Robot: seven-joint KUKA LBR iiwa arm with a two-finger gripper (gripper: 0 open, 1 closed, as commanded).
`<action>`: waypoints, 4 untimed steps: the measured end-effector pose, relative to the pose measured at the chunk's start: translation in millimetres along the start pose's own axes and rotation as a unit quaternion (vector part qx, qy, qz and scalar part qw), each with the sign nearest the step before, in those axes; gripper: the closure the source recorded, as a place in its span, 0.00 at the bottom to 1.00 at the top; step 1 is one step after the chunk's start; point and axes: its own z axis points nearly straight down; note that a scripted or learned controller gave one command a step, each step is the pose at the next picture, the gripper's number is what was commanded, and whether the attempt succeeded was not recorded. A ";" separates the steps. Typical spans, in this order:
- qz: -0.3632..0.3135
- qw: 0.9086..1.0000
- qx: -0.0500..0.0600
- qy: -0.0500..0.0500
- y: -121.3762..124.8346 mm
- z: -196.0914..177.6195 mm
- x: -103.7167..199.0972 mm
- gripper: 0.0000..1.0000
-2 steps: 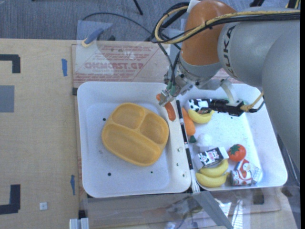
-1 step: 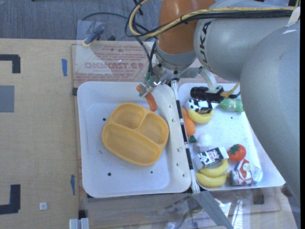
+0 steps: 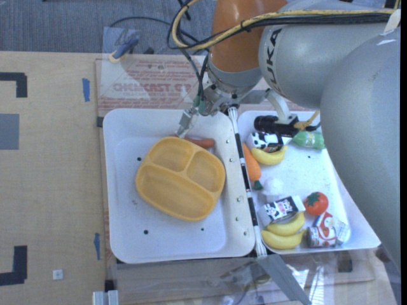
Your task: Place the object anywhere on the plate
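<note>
The fingers (image 3: 185, 123) hang just above the far edge of the yellow plate (image 3: 180, 178). I cannot tell if they are open or shut. A small orange thing (image 3: 202, 143), maybe a carrot, lies touching the plate's far rim, not clearly on it. It could slide off into the left bin (image 3: 121, 227).
</note>
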 end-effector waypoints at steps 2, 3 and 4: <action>-0.228 0.974 0.001 0.002 -21.6 51.9 -15.2 1.00; -0.055 0.999 0.000 0.000 -27.2 -15.0 -22.0 1.00; -0.129 0.992 0.000 -0.001 -25.8 -73.3 -15.6 1.00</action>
